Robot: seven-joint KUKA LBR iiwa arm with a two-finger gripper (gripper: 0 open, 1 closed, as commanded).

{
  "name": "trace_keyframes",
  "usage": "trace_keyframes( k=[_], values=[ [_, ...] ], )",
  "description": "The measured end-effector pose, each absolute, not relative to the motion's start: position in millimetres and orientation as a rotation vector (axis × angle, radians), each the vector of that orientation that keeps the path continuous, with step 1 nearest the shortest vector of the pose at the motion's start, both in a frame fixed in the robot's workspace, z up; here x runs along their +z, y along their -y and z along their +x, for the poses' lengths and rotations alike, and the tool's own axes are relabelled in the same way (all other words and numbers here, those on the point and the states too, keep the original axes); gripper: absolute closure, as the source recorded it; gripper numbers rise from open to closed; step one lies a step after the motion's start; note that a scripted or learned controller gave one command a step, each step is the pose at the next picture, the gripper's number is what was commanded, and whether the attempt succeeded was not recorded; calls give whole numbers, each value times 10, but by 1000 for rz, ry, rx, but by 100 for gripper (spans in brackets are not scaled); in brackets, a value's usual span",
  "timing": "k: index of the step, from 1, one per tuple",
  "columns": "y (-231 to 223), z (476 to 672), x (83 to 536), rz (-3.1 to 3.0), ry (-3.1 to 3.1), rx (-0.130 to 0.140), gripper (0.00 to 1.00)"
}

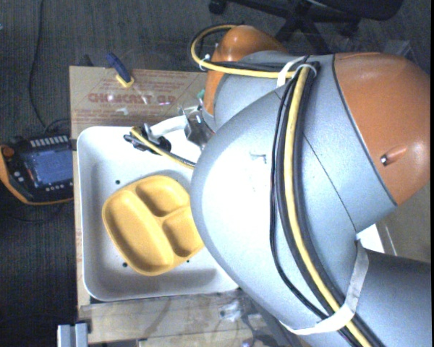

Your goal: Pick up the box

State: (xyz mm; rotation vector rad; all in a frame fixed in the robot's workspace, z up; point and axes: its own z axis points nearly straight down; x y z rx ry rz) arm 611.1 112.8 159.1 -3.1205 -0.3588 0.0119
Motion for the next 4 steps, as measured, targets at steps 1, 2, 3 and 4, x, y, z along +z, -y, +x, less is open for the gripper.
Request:
trace_keyframes(
  k=[1, 2, 3, 4],
  values=[
    [-1273, 5616, 1887, -3072, 671, 11, 100],
    [-1040, 5416, 1155, -3054, 750, -2, 100],
    [-1175, 4981, 947, -3105, 459, -39, 100],
    [-1490, 4914, 938, -3071, 703, -34, 100]
  ],
)
